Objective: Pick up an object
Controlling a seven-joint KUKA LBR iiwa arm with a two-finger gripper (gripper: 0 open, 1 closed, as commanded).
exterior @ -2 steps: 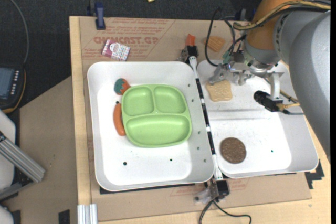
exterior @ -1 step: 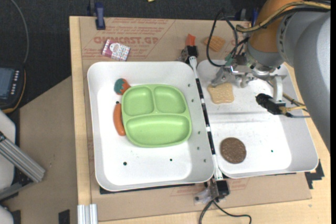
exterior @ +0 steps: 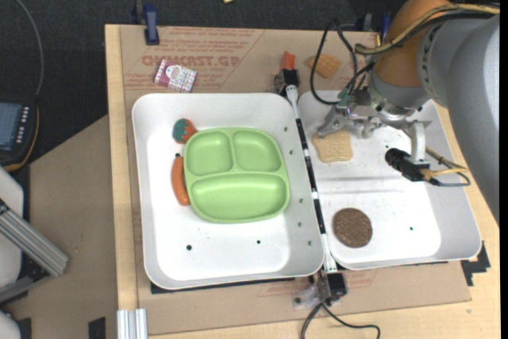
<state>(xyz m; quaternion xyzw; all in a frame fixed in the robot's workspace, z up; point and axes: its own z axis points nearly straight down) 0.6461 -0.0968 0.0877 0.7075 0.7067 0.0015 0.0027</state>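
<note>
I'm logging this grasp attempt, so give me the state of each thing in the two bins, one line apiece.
green divided plate: flat in the left bin, compartments bare.
orange sausage: lying beside the plate's left edge.
red and teal toy: resting at the plate's upper left corner.
toast slice: flat in the right bin, below the pincer.
brown patty: flat in the right bin, untouched.
</note>
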